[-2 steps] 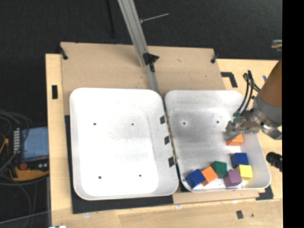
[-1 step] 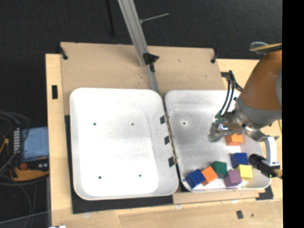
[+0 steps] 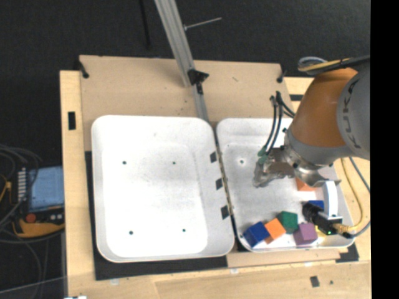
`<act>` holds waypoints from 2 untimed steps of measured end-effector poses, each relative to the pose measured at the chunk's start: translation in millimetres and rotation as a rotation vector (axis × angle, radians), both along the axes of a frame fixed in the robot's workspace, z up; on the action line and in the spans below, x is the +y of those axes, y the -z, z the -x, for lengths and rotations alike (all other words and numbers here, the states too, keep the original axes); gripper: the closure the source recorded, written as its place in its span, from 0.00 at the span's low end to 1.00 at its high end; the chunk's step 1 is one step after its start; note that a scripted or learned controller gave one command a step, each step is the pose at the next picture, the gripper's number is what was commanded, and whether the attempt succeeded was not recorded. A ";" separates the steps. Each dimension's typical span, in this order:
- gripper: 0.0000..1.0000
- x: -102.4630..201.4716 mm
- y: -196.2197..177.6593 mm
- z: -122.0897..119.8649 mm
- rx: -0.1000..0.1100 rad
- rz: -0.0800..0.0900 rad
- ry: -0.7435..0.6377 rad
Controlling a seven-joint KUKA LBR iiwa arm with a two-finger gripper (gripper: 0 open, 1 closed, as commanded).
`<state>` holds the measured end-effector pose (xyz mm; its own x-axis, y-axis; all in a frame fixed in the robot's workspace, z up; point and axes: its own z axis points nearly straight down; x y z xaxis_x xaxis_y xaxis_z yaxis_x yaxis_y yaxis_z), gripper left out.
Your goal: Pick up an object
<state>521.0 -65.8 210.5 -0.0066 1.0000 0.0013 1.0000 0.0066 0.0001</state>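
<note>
My gripper (image 3: 262, 178) hangs over the middle of the right bin (image 3: 240, 136), below the grey and orange arm. Its tips sit above bare white floor, with nothing visible between them. Along the bin's front edge lie a blue block (image 3: 255, 233), an orange block (image 3: 274, 229), a green block (image 3: 288, 220) and a purple block (image 3: 305, 233). An orange piece (image 3: 304, 184) and a blue piece (image 3: 315, 205) peek out from under the wrist on the right. The blocks are all in front of the gripper and to its right.
The left bin (image 3: 156, 185) lies beside the right one, with a row of black clips (image 3: 219, 182) along the divide. A metal pole (image 3: 177, 36) slants up from the back. A blue device and cables (image 3: 40, 195) sit off the bench at left.
</note>
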 end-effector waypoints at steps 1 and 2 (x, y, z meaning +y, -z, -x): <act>1.00 44.6 -12.5 -2.3 -0.003 -0.001 -0.001; 1.00 88.3 -12.0 -7.4 0.000 -0.001 -0.001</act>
